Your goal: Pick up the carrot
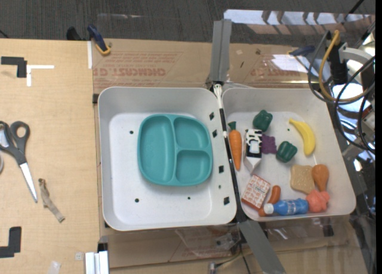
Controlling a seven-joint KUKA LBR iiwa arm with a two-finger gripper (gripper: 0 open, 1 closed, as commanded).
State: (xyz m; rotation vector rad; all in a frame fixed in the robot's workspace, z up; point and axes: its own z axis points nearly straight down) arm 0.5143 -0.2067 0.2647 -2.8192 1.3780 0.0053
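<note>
Two shallow, glossy white plastic bins, side by side on flat brown cardboard. In the left bin (113,207), a smooth teal tray (175,149) with rounded corners and three compartments. In the right bin (337,165), a jumble of small toy foods. Carrot (235,147): orange, tapered, green-topped, lying lengthwise just beside that bin's left wall, tip toward the camera, next to a black-and-white carton (253,142). Nearby, a curved yellow banana (304,135), a knobbly green pepper (262,119), a tan bread slice (301,178) and a blue-and-white bottle (289,208) on its side. Grey-handled scissors (18,153) on the pale wooden bench at far left. State of the gripper impossible to tell.
</note>
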